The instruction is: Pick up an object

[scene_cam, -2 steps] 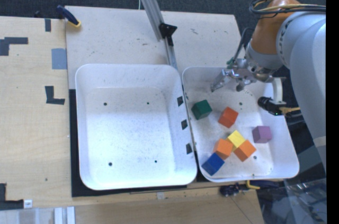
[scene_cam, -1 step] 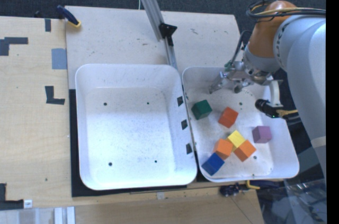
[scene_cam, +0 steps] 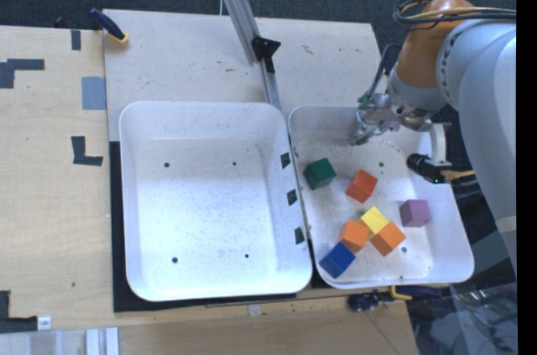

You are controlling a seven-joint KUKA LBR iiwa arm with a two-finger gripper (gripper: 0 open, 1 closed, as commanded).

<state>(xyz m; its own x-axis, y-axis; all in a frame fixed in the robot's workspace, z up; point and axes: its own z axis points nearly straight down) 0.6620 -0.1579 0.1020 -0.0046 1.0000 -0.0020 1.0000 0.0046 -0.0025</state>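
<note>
Right now I see the gripper (scene_cam: 366, 129) low over the far end of the right bin (scene_cam: 449, 257); whether it is apart or together I cannot tell. Nearer me lie a green cube (scene_cam: 320, 173), an orange cube (scene_cam: 362, 185), a purple cube (scene_cam: 414, 212), and a touching cluster: yellow cube (scene_cam: 374, 221), two more orange, one blue cube (scene_cam: 337, 259).

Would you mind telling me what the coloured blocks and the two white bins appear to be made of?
The green block and purple block look like painted wood or matte plastic: flat, even colour with crisp edges and no glare. The right bin and left bin look like thin moulded plastic, judging by their rounded rims and smooth walls, scuffed with dark specks.
</note>
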